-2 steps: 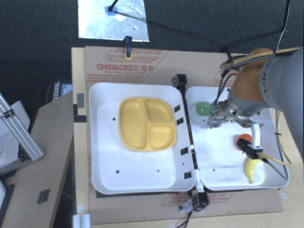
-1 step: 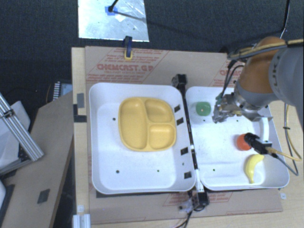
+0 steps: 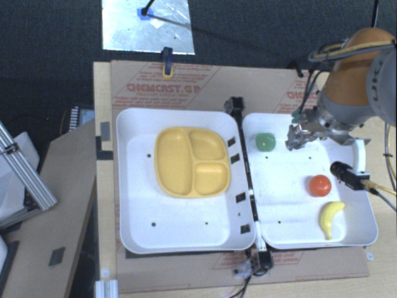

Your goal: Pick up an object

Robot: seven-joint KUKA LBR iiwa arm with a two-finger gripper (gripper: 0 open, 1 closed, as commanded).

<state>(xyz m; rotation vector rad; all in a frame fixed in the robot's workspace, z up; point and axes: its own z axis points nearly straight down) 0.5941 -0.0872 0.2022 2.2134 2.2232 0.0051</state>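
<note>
Lettering "CHEMCAST GP" (image 3: 162, 87) marks the board behind 2 white bins (image 3: 133, 228).

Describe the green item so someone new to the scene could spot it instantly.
Look at the right-hand white bin, the one without the yellow divided plate. In its far-left corner, just left of the gripper, sits a small round green object. It is the bin's only green thing; the others are a red ball and a banana.

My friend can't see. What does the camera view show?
A robot's gripper hovers over the right white bin, near a green ball, a red ball and a banana. The left white bin holds a yellow divided plate.
</note>
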